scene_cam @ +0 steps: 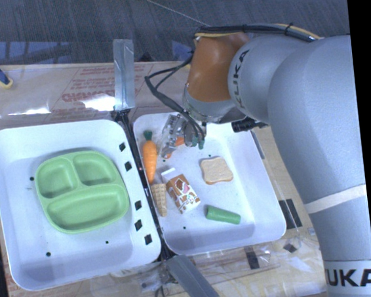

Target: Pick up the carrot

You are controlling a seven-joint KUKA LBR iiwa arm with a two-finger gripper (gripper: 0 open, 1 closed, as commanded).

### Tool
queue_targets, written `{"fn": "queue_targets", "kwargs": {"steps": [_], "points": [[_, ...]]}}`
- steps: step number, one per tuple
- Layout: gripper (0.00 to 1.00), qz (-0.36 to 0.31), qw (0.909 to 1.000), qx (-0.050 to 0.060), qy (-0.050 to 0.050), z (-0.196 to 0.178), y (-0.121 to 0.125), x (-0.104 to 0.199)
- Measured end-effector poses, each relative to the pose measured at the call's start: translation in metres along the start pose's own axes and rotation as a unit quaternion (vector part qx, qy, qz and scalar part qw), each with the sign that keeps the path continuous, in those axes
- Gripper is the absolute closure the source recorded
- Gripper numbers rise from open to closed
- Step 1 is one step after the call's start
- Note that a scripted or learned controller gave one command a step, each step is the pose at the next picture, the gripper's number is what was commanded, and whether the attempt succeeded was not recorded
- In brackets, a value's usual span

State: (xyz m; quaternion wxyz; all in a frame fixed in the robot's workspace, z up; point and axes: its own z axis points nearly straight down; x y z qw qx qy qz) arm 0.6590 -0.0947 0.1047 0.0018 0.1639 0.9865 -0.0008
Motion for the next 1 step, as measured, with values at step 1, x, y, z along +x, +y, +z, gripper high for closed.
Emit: {"fn": "queue_targets", "kwargs": {"steps": [1], "points": [[1.00, 0.193, 0.9812, -0.002, 0.000, -0.0911, 0.0571, 0.0517]]}}
